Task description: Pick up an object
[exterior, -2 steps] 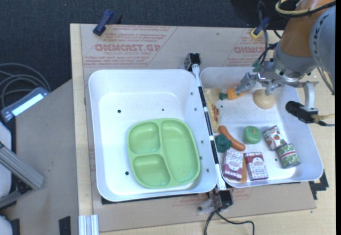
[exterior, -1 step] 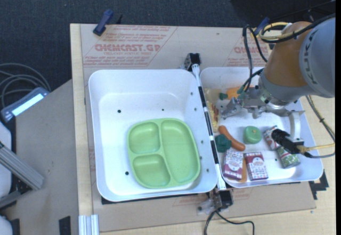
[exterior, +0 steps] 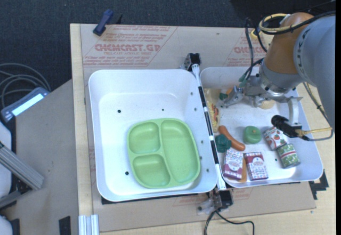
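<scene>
My gripper is low over the far left part of the right bin, close to a small orange piece by the bin's back wall. Nearer the front lie an orange sausage-shaped toy, a green round toy and a teal piece. Two red cartons rest side by side at the front edge. A red and white carton and a green can sit to the right. I see nothing held.
The left bin holds a light green divided plate. A yellow strip lies along the right bin's left wall. The bench's cardboard surface carries a blue clip at the back.
</scene>
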`<control>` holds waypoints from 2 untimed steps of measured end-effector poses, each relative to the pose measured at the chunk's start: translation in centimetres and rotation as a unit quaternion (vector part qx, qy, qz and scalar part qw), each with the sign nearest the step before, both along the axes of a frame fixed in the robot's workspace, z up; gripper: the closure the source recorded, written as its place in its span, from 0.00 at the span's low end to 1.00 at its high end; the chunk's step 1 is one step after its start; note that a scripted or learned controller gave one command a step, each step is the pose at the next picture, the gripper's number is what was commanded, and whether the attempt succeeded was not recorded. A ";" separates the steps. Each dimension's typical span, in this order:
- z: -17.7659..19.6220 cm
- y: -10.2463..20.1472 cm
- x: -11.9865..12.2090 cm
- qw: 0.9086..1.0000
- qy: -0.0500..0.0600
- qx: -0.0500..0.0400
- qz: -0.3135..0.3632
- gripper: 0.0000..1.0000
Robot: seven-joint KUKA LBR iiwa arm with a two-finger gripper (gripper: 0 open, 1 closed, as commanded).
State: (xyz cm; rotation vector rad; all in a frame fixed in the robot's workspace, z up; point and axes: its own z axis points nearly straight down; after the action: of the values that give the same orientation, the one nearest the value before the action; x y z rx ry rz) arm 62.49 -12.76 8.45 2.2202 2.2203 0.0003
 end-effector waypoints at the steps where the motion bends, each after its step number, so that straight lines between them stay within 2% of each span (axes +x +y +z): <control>1: -0.1 0.6 3.5 1.000 0.007 0.001 0.000 0.00; 2: -0.2 -2.4 3.8 1.000 0.009 0.002 0.000 0.00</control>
State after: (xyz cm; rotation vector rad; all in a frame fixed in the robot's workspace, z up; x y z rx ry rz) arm 66.29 -15.13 8.22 2.2305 2.2308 -0.0161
